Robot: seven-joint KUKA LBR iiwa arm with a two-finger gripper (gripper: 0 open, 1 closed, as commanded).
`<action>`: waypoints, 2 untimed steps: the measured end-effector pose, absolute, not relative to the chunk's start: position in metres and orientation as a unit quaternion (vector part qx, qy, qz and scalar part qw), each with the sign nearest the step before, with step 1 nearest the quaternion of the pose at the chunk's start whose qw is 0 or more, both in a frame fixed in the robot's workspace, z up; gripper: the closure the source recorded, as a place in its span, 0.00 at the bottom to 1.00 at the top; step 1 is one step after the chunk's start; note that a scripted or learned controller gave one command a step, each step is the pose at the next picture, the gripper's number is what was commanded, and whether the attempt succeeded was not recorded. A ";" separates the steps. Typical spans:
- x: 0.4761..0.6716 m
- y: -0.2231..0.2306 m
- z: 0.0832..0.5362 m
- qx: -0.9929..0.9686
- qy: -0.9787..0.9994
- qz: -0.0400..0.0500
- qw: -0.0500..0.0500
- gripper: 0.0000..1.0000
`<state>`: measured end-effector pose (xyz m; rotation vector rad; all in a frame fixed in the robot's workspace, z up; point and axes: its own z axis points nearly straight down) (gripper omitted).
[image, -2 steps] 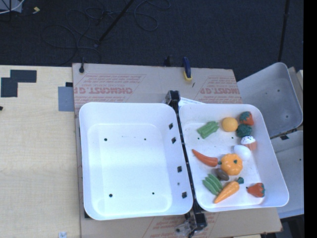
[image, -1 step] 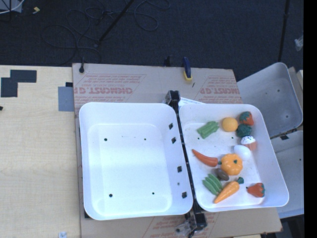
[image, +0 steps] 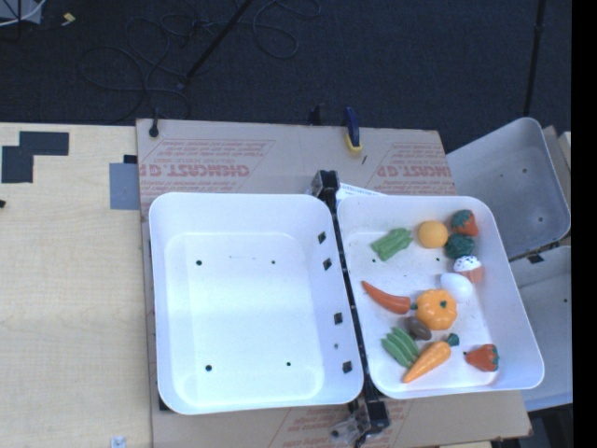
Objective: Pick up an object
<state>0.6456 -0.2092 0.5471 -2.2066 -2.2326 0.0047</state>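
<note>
The right bin (image: pixel 508 278) holds several toy foods. A green pod (image: pixel 392 243) lies at its upper left, with an orange ball (image: pixel 431 234) beside it. A strawberry (image: pixel 464 222) and a dark green broccoli piece (image: pixel 459 246) sit near the far right wall. Below them rest a white egg (image: pixel 456 286), a red chili (image: pixel 386 297), an orange pumpkin (image: pixel 437 309), a brown piece (image: pixel 420 329), a green bean bundle (image: pixel 400 347), a carrot (image: pixel 427 361) and a red pepper (image: pixel 482 357).
The left bin (image: pixel 238 306) lies beside the right one, joined by a black clip strip (image: pixel 338 287). Both rest on a cardboard sheet (image: pixel 233 161) atop a wooden bench (image: pixel 65 297). A grey metal plate (image: pixel 513 185) stands at the right.
</note>
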 end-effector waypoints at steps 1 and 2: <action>0.620 -0.199 0.339 -0.708 -0.706 0.005 0.009 1.00; 0.643 -0.129 0.242 -0.705 -0.709 0.002 0.006 1.00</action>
